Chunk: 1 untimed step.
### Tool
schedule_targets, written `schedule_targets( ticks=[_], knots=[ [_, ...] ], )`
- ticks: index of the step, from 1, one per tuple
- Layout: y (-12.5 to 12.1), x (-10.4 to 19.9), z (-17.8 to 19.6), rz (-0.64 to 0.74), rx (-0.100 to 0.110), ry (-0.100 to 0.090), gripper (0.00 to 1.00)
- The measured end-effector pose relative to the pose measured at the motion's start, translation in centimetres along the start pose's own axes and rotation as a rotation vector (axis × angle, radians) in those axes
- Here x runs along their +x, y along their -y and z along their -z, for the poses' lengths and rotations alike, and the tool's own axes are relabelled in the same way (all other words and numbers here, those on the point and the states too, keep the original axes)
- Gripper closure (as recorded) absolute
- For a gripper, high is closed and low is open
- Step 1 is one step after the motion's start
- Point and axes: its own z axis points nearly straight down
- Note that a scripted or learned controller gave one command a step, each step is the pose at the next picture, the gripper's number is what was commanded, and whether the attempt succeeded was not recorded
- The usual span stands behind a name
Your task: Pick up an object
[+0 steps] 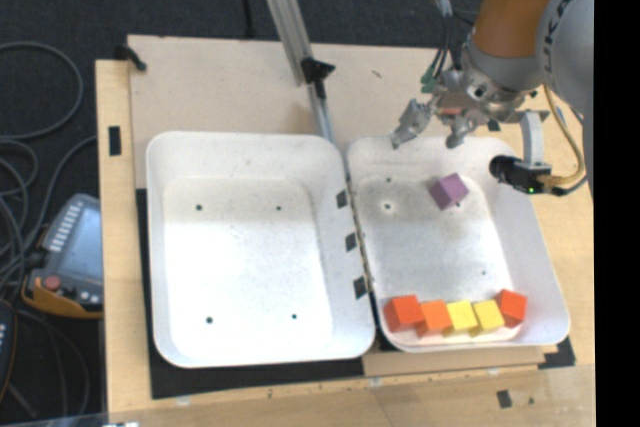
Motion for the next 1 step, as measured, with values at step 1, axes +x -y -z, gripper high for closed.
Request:
schedule_targets(
  ticks=[1],
  knots=[
    [5.00, -4.69, 7.71, -0.008, -0.008, 0.003, 0.00]
  ],
)
